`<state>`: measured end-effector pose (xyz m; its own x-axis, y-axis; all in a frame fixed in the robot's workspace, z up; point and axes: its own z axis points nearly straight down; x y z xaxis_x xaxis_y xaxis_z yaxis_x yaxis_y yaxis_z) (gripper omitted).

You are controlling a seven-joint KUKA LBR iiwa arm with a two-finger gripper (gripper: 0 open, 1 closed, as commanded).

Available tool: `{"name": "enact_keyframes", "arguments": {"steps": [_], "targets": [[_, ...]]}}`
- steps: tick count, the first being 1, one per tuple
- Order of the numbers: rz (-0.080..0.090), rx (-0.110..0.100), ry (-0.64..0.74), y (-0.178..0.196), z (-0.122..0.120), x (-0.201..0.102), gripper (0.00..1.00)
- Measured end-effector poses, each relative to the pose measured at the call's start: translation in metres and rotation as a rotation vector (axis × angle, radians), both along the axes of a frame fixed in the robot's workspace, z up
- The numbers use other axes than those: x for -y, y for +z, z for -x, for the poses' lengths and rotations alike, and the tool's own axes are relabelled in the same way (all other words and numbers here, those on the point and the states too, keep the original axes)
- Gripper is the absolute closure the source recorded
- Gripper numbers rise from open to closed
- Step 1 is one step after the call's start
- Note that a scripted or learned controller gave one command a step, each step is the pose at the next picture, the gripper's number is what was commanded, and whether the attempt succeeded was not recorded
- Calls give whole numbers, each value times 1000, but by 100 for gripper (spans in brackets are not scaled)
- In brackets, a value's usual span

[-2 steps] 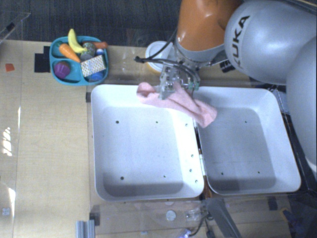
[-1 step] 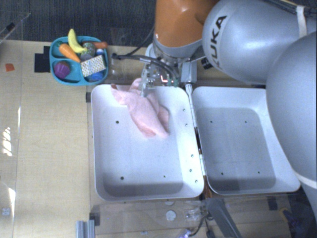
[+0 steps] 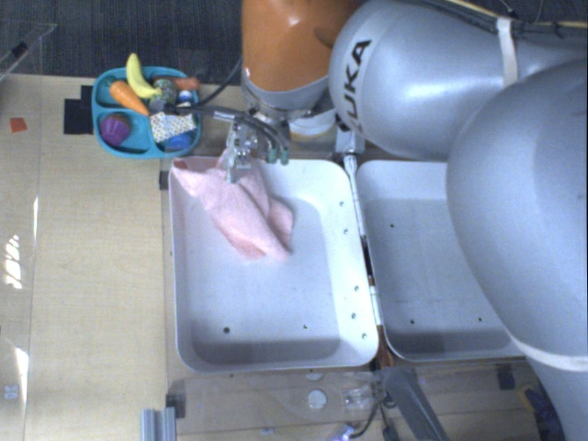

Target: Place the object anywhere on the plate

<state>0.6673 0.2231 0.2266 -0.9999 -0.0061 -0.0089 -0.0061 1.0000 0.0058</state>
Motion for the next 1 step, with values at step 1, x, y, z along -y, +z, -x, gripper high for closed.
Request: {"name": "enact_keyframes", "arguments": {"steps": [1], "targets": [[0,1,0,0,0,0,0]]}}
